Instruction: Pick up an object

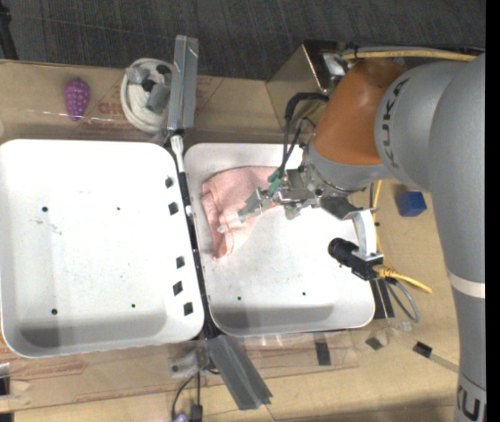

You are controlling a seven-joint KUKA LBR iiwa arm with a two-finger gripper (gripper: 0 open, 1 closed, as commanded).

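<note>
A crumpled pink cloth [230,202] lies in the right bin [320,310], near its left wall and toward the back. My gripper [242,214] reaches in from the right and hangs over the cloth's right part, its tips down at the fabric. The arm's grey body and orange band cover the bin's back right corner.
The left bin [83,236] stands beside the right one, with a grey divider rail [188,236] between them. Behind the bins on the bench sit a purple grape-like toy [76,98] and a white coil [147,93]. A blue block [411,203] lies right of the bin.
</note>
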